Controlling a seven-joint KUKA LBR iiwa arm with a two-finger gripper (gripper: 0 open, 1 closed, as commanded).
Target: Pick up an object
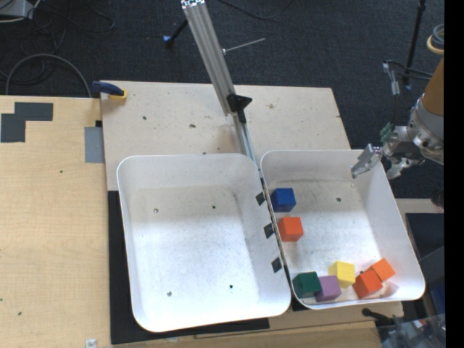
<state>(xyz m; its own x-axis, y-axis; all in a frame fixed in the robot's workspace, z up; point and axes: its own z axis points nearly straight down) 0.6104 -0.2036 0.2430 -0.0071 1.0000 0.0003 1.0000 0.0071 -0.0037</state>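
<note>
Two-finger metal gripper (367, 159) hovers over the right white bin's (400, 216) far right rim; pincer state unclear. Small blue cube (283, 199) lies nearest, ungrasped.

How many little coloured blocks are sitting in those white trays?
7, all in the right bin: blue and orange by the divider; green, purple, yellow and two more orange clustered at the near edge. The cluster could hide another.

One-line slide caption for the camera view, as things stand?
Gripper poised over the right bin's far rim; blue cube, orange cube and five more blocks inside.
</note>
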